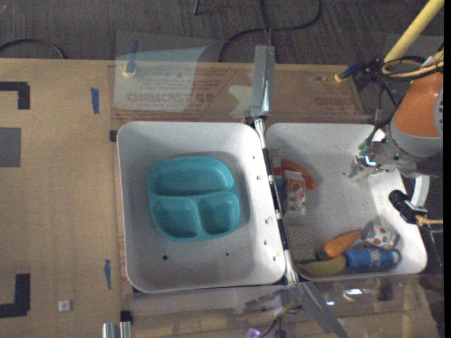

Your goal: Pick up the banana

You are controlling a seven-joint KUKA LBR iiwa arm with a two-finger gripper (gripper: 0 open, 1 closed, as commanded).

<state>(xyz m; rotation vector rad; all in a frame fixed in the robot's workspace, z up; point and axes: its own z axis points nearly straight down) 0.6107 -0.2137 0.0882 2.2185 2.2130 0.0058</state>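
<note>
The banana [325,266] lies along the near wall of the right bin [331,146], dull yellow, partly tucked under an orange carrot [342,243] and touching a blue object [370,258]. My gripper [364,163] hangs over the right bin's right side, below the arm's orange band [420,115]. It is well up and to the right of the banana, apart from it. Nothing shows in its grasp.
A teal divided plate [193,196] sits in the left bin [134,210]. In the right bin are a second orange piece [296,170], a small packet [294,193] and a spotted white cup [381,236]. Cables and a yellow pole [416,27] stand at the back right.
</note>
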